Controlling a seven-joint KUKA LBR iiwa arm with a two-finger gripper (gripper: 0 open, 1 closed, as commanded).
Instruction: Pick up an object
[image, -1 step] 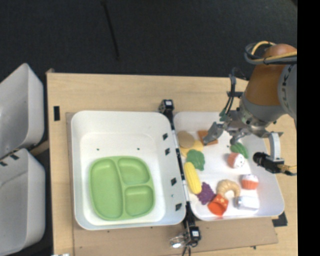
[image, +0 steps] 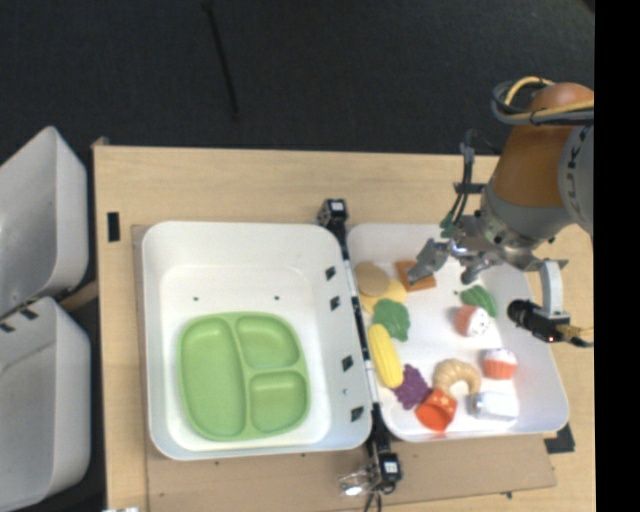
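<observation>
My gripper (image: 452, 262) hangs over the back of the right bin (image: 545, 385), open, with nothing visible between its fingers. Its left finger (image: 430, 258) is just above an orange-brown block (image: 417, 279). To the right of the gripper lie a green leafy piece (image: 481, 298) and a red-and-white radish (image: 473, 321). Along the bin's left side are a beige round piece (image: 371, 277), a yellow piece (image: 391, 293), broccoli (image: 392, 318) and a corn cob (image: 386, 356). Purple grapes (image: 410, 386), a red pepper (image: 437, 411) and a croissant (image: 457, 374) lie near the front.
The left bin (image: 170, 260) holds a green divided plate (image: 245, 375). A red-and-white item (image: 499, 363) and a white-and-blue item (image: 496, 404) sit at the right bin's front right. A black clip (image: 333, 211) sits where the bins meet at the back.
</observation>
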